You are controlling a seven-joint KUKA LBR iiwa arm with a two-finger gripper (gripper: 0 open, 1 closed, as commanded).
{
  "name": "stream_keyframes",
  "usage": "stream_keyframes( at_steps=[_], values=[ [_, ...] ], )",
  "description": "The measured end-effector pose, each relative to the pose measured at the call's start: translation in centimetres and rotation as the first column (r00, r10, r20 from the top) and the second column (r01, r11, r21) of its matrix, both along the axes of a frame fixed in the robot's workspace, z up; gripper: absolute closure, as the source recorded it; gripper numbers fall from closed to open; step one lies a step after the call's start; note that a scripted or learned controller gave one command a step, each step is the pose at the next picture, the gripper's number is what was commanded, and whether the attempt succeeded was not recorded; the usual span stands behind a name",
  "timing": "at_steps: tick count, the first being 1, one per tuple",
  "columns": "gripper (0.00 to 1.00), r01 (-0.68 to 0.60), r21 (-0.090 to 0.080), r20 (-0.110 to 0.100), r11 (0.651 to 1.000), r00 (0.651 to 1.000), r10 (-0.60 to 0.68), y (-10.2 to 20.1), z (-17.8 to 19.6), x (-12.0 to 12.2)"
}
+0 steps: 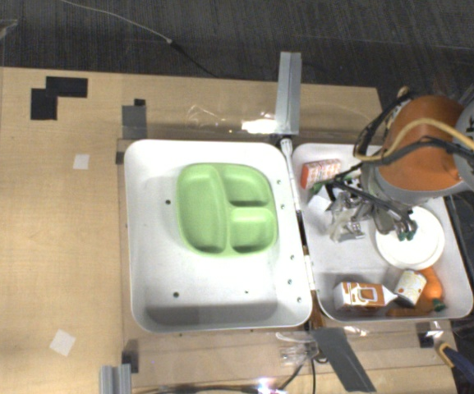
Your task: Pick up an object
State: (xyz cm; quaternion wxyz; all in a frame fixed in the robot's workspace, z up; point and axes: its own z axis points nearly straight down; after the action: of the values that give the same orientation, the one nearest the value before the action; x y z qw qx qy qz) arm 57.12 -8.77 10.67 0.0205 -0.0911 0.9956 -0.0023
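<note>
My gripper (347,225) hangs low over the middle of the right bin (327,290), its metal fingers pointing down at the bin floor. A small red and white packet (319,173) lies just up and left of it near the bin's far wall. A white round lid or plate (413,245) lies to the gripper's right. At the bin's near side lie a brown and white carton (361,295), a small white bottle (409,286) and an orange fruit (430,290). I see nothing between the fingers.
The left bin (150,286) holds a green divided tray (224,208). The grey arm with its orange band (421,150) covers the right bin's far right corner. A metal post (289,93) stands behind the bins' shared wall.
</note>
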Motion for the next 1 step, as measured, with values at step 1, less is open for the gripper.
stream_keyframes(
  at_steps=[1],
  values=[
    [1.0,-0.251,-0.002,-0.027,0.968,0.968,0.251,1.47,8.24,4.73]
  ],
)
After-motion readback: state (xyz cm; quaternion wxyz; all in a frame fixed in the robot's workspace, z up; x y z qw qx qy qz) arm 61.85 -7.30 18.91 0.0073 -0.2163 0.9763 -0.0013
